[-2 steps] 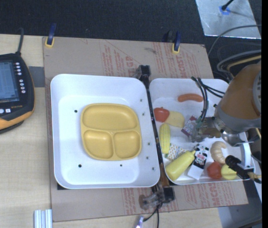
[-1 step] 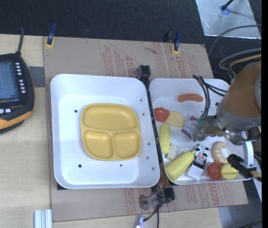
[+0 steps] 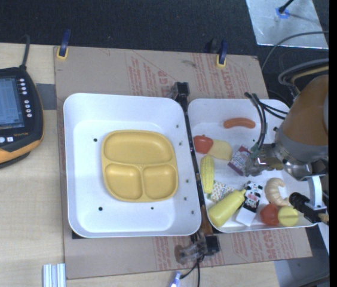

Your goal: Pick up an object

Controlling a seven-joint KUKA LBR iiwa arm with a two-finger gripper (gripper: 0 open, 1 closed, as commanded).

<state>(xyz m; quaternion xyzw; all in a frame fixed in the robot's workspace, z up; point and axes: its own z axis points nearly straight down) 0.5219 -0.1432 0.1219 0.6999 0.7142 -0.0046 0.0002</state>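
Gripper point(image 3: 257, 158) of my grey arm sits low in the right white bin point(image 3: 216, 107), touching a small purple-and-white packet point(image 3: 239, 160); its grasp state I cannot tell.

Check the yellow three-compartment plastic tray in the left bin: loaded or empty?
Empty. The yellow three-compartment plastic tray shows bare yellow in all three sections; it sits in the left white bin.
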